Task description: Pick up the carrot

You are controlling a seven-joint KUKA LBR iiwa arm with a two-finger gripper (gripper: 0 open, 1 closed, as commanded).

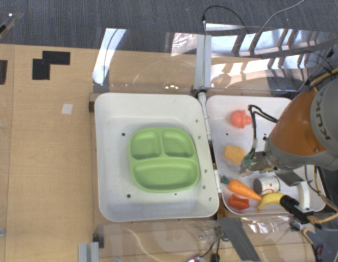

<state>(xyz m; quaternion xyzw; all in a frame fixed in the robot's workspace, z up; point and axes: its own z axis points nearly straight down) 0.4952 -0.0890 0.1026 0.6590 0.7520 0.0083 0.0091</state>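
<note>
The orange carrot [242, 189], with a green stub at its left end, lies slanted near the front of the right bin [218, 121]. My gripper [249, 164] hangs just above and behind it, between the carrot and a yellow block [234, 154]. Nothing shows held in it. The orange-banded wrist [297, 132] reaches in from the right and hides part of the bin.
A red piece [239, 203] lies right in front of the carrot; a banana [271, 200] and a white can [266, 185] lie to its right. A pink item [240, 118] sits at the back. The left bin [112, 146] holds a green divided plate [163, 158].
</note>
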